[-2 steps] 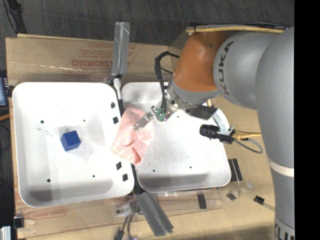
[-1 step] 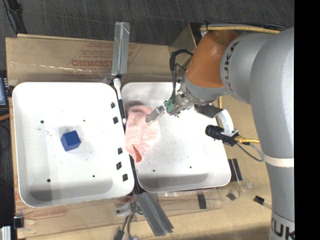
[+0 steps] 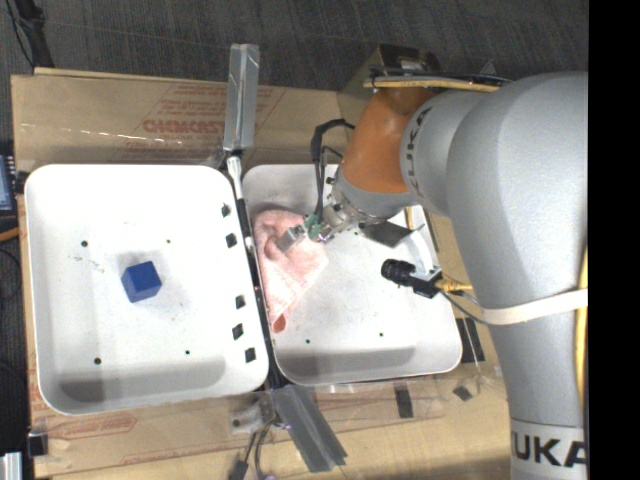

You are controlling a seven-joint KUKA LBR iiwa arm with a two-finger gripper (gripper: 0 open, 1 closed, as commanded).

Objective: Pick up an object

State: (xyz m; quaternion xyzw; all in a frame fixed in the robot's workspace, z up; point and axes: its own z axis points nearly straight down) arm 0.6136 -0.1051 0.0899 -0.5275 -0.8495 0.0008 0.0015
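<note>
Where the jaws (image 3: 303,233) come down in the right bin (image 3: 400,353), they sit right on top of the pink cloth (image 3: 285,263), at its upper part, approx. where the fabric bunches. Can't tell if they're spread or pressed together: the tips are small and dark against the folds, and no fabric is clearly seen between them, so no grip can be claimed.

Cloth lies along the left wall of the right bin, just beside the divider. Its long axis runs roughly top to bottom of the view, w/ a slight slant; wider bunched end up near the jaws, narrower tail trailing down and toward the bin's lower left. So most of the cloth lies below and a bit left of the jaws.

Arm (image 3: 480,168) reaches in from the right, orange band (image 3: 375,153) above the wrist, over the bin's upper right corner. A black cable plug (image 3: 405,271) hangs right of the cloth, apart from it.

Left bin (image 3: 60,368) holds a blue cube (image 3: 142,280), well apart from the jaws, across the divider. Both bins rest on the desk (image 3: 120,108).

Judgement: cloth is the nearer target; a close here would catch the bunched end, if anything.
</note>
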